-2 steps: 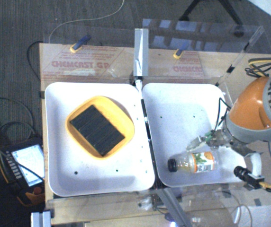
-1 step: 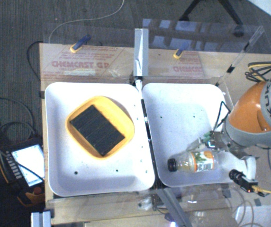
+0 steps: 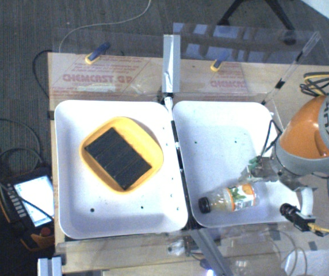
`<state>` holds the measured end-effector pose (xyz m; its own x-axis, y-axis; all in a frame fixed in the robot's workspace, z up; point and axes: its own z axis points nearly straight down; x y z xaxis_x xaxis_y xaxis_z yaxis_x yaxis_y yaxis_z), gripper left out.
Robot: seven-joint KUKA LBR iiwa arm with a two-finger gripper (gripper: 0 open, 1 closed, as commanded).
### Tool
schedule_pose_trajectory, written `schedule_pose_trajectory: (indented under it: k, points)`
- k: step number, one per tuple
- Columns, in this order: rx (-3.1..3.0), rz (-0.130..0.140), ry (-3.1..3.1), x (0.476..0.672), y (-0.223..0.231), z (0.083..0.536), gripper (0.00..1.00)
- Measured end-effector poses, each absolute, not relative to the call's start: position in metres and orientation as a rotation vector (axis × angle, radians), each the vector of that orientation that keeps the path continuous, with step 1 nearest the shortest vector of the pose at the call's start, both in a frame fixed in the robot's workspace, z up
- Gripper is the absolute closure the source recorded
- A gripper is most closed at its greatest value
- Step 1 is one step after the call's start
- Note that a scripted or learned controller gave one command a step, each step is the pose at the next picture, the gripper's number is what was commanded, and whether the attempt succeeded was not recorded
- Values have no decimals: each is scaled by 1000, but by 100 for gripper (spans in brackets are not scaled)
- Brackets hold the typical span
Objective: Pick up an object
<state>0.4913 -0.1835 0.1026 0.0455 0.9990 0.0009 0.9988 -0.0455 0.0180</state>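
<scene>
The bench carries two shallow white bins side by side. The left bin (image 3: 67, 171) holds a yellow dish (image 3: 147, 140) with a dark, square, ribbed item (image 3: 118, 158) resting in it, turned at an angle to the bin walls.

The right bin (image 3: 222, 125) holds a small bottle (image 3: 230, 198) lying on its side near the front wall. Its dark cap points toward the left bin. The contents appear orange-yellow. The label is white with green and orange markings; its text is too small to read.

The arm (image 3: 308, 142) enters from the right, its orange band above the right bin's right edge. The gripper (image 3: 258, 168) sits low in the right bin, just beside and above the base end of the bottle. Whether its jaws are spread or pressed together cannot be told from this view, and contact with the bottle cannot be confirmed.

Behind the bins, a brown-papered sheet (image 3: 101, 76) shows red print reading "CHEMCAST GP" on the left; a second red print on the right is only partly legible.
</scene>
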Motion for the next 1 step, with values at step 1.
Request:
schedule_pose_trajectory:
  k: [1]
  points:
    - [2263, 20, 2162, 491, -183, 103, 0]
